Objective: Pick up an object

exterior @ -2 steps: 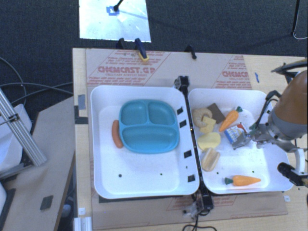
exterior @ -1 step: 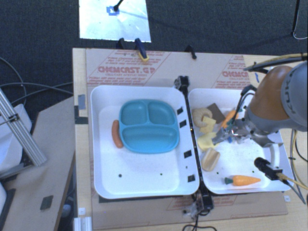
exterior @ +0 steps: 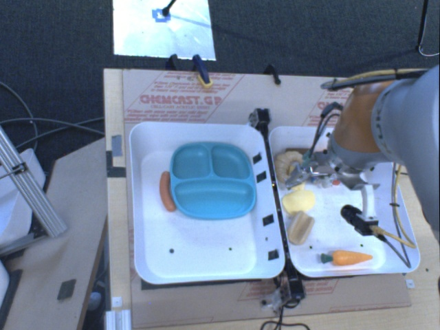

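Approach step: the grey two-finger gripper (exterior: 294, 176), jaw opening impossible to tell, hung over the right white bin (exterior: 405, 253); pale yellow lumpy food piece (exterior: 298, 201) lay just below it, calling for descent and closure.

Probably robot lab: taped bins (exterior: 148, 205), cables (exterior: 41, 126).

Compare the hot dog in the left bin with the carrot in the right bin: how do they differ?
The hot dog is plain reddish-orange; the carrot is brighter orange with a green tip. The hot dog lies lengthwise beside the blue plate, touching or nearly so; the carrot lies crosswise near its bin's front wall, apart from other items. Both are small, elongated toy foods lying flat.
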